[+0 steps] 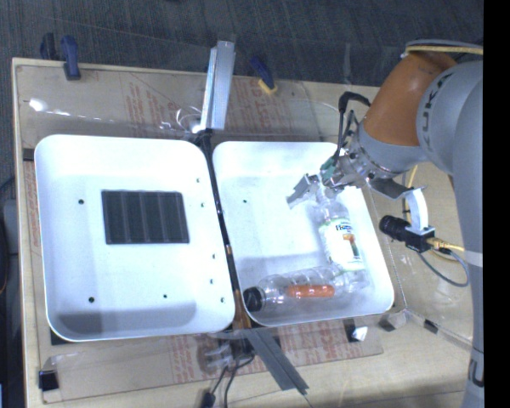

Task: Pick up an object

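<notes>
My gripper [306, 189] hangs over the upper middle of the right bin [263, 164], reaching in from the right. Just below it lies a clear plastic bottle [341, 241] with a white label and an orange mark, its top end pointing up toward the gripper. I cannot tell whether the gripper touches it. A second clear bottle [306, 291] with a black cap [253, 298] and an orange label lies along the bin's near wall. In the left bin [59, 168] a dark grey ribbed rectangular block [144, 217] lies flat.
A metal divider bar [218, 83] stands at the back between the bins. Blue clamps [69, 56] hold the board at the back edge. The left half of the right bin shows bare floor.
</notes>
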`<state>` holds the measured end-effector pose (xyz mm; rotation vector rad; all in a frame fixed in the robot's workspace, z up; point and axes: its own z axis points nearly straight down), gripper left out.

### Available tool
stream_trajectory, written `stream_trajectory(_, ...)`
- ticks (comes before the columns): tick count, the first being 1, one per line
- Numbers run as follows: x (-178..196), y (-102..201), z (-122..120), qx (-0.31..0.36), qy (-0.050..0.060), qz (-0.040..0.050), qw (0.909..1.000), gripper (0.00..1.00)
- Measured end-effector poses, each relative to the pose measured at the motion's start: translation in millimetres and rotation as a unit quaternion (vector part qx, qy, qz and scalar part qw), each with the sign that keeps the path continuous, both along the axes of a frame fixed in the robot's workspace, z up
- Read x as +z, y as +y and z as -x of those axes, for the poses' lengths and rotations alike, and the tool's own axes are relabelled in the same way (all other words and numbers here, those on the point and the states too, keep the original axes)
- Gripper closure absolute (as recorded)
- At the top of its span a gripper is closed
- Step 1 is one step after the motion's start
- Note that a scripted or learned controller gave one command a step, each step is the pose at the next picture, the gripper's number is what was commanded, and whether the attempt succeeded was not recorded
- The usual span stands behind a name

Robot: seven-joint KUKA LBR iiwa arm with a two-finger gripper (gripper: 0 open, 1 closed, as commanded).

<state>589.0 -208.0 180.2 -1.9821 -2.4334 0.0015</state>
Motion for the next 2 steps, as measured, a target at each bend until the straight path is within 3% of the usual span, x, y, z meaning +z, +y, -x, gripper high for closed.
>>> stream_trajectory(2, 20.0, -0.4, -1.4, 0.025, -0.001, 0.0009, 0.9997, 0.0)
